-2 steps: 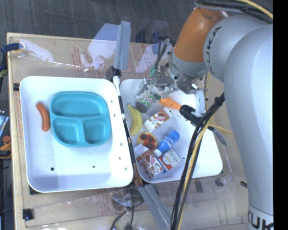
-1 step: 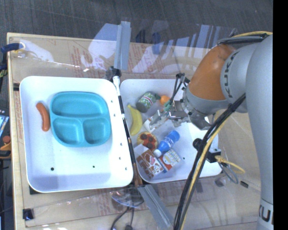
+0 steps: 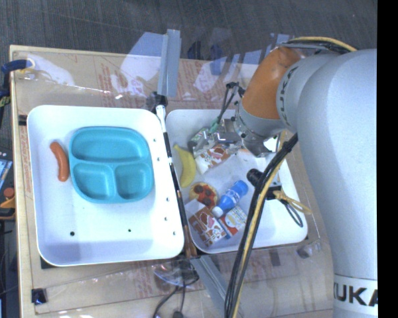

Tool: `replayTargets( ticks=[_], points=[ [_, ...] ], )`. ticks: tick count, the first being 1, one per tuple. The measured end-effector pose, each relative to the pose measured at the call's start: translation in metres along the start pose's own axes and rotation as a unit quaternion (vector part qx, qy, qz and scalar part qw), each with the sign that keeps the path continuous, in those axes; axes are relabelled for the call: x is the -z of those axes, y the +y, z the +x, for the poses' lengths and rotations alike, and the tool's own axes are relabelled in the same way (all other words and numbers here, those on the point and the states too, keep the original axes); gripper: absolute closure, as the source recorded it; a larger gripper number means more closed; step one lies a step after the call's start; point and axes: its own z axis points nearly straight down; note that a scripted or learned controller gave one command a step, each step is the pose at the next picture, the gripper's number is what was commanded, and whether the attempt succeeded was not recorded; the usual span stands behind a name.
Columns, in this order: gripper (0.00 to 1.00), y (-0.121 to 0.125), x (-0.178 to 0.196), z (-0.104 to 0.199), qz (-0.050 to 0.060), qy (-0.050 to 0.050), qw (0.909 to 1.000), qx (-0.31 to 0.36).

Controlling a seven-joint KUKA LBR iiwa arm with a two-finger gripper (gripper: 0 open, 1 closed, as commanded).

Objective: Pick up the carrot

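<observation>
Hovering low over the upper part of the right bin [image 3: 292, 234], the gripper [image 3: 215, 140] sits in a knot of packets; can't tell how far its parts are spread or whether anything is caught there, since the wrist and clutter hide that.

The carrot [image 3: 60, 160] is nowhere near: it lies in the left bin [image 3: 106, 244], along the left wall, just beside the teal divided tray [image 3: 111, 161], w/ a thin gap between them. The arm is well apart from it, across the divider between the bins.

Risks from here, as a judgement:
- Closing where it is now would grab a snack packet [image 3: 215, 154] or the banana [image 3: 185, 166], not the target. Wrong-item pick.
- Crossing to the left bin low could clip the bin walls or drag right-bin stuff (blue bottle [image 3: 231, 197], packets) along.
- Carrot sits tight b/w tray edge and bin wall, so a descent slightly off may land on the tray rim or wall and roll the carrot away.
- Approach angle matters: closing along its length would prob slip off.
</observation>
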Motion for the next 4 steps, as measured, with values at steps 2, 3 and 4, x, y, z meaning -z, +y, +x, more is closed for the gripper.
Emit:
replayTargets(
  ticks=[2,3,4],
  points=[
    [0.0,-0.05,-0.018,0.022,0.013,0.003,0.9999,-0.009],
    [0.0,-0.091,-0.018,-0.047,0.013,0.005,0.996,0.089],
    [0.0,0.036,-0.019,0.026,0.011,0.004,0.9936,0.112]
  ],
)
